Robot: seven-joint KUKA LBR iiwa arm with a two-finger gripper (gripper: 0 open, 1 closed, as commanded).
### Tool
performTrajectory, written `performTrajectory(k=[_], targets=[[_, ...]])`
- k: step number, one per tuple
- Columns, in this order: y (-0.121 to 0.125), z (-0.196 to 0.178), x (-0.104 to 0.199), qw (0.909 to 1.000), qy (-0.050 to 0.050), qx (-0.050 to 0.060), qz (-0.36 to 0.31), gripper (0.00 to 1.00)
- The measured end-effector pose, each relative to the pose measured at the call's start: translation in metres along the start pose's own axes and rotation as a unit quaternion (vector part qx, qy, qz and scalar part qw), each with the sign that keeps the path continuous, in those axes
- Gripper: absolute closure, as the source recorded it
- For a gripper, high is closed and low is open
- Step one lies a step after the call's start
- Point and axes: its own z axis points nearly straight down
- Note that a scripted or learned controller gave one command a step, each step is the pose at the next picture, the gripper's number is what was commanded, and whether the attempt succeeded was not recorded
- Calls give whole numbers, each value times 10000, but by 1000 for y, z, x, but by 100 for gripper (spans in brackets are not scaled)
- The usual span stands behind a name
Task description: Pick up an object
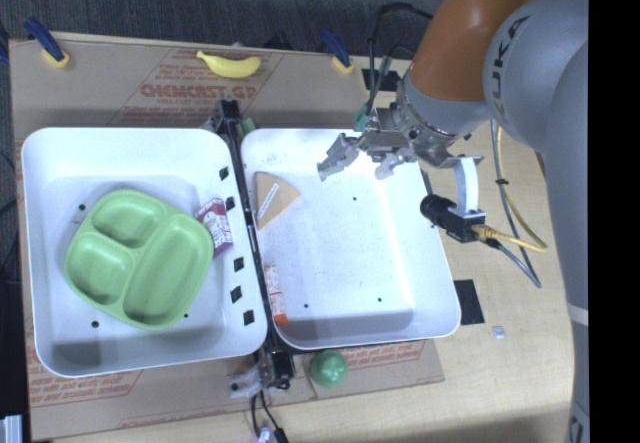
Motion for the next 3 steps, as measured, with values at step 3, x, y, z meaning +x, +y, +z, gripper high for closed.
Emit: performTrajectory(k=[3], targets=[[-110,159,-99,10000,3,5,1,0]])
